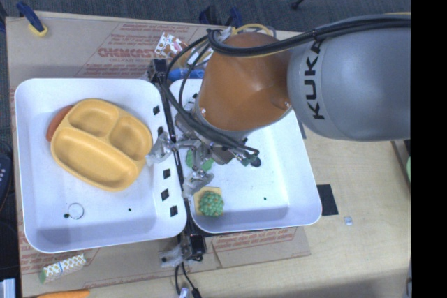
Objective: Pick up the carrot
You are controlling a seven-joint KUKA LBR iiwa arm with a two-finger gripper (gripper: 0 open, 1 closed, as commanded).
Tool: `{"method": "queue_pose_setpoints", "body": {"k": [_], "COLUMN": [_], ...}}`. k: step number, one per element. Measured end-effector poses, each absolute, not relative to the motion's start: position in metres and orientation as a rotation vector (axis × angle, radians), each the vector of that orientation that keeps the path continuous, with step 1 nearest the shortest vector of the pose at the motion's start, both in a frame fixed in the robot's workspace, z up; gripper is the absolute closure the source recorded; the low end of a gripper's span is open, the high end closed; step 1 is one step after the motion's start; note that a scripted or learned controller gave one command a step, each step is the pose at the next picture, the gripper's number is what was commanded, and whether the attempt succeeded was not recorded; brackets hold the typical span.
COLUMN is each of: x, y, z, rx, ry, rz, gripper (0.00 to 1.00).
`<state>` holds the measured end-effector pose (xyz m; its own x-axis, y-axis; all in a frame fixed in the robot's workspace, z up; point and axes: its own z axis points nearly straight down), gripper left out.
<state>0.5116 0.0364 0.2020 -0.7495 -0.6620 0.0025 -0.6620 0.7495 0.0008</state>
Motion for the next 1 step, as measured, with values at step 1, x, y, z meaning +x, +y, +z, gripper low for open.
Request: {"method": "queue_pose_setpoints", "body": {"k": [1], "x": [0.5127], "y": [0.037], "z": [0.2125], "rx": [1.112], "ry": [-2.937], "rz": [0.002], "gripper": [1.0]}}
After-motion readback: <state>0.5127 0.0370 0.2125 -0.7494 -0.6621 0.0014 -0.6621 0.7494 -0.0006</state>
